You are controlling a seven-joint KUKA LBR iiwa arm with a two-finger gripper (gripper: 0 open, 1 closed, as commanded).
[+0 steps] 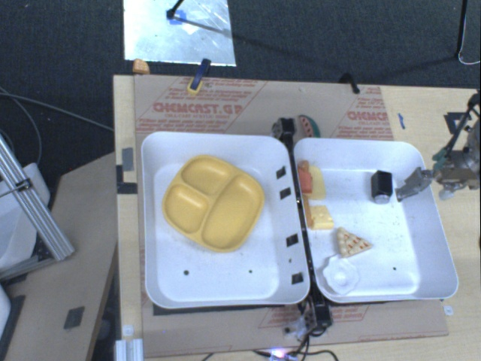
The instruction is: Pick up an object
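Observation:
The right bin [428, 224] holds several small items. A black block [382, 186] lies near its upper right. Along the bin's left wall are a red sausage-like piece [304, 177], a pale yellow slab [317, 180] and a yellow cheese-like block [321, 217]. A tan wedge with red dots [351, 242] lies lower down, with a white round lid [340, 277] below it. My gripper [409, 185] reaches in over the bin's right rim, just right of the black block, with nothing seen held in it.
The left bin [161, 277] holds a yellow divided plate [214, 201]. A black divider with clips [295, 201] runs between the bins. Both bins rest on cardboard [225, 104]. A shiny sheet [179, 21] lies on the floor beyond.

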